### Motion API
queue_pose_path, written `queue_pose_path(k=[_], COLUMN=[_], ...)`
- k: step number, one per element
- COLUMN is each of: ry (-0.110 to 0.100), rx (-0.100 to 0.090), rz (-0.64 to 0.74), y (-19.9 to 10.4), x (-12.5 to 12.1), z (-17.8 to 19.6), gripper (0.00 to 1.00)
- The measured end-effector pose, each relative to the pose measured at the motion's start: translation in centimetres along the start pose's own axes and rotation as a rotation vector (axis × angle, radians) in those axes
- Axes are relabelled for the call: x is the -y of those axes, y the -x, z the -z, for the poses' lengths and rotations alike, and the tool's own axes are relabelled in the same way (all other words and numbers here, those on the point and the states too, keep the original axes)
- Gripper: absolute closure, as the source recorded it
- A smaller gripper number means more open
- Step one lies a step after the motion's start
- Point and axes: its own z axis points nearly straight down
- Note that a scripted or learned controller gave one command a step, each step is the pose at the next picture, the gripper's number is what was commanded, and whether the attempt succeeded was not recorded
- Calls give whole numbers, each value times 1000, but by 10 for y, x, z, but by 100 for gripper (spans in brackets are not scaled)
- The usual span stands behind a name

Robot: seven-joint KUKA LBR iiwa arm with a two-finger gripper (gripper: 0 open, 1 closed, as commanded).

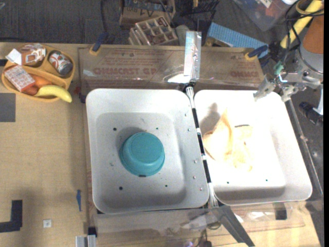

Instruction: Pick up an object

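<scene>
On the light wooden bench [41,163] stand two shallow white plastic bins side by side, their inner rims touching along a dark seam. Left bin [103,107]: holds one round teal plastic bowl [143,153], turned upside down, lying near the middle of the floor, clear of all four walls. Right bin [288,153]: holds a pale yellowish, crumpled, cloth-like item [226,140], lying left of centre, close to the shared wall; its exact nature cannot be told. Behind both bins, a flat brown cardboard sheet [133,68] under clear film runs along the bench, with blue clamps at its ends and an upright clear strip at the middle. Far left corner of the bench: a yellow tray [15,84] carrying toy food, including a yellow banana [55,92] on its near edge. Beyond the bench, dark floor, cardboard boxes, cables and a blue ridged panel. Upper right: the grey arm with its two-finger gripper [272,89] hanging over the far right corner of the right bin, well apart from the bowl and the cloth-like item; nothing is seen between its parts, and how far the claw stands open cannot be told.
</scene>
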Motion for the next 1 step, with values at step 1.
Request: queue_pose_path(k=[1], ry=[6], rx=[4], rz=[228], y=[-3], x=[-22], z=[57], gripper=[0])
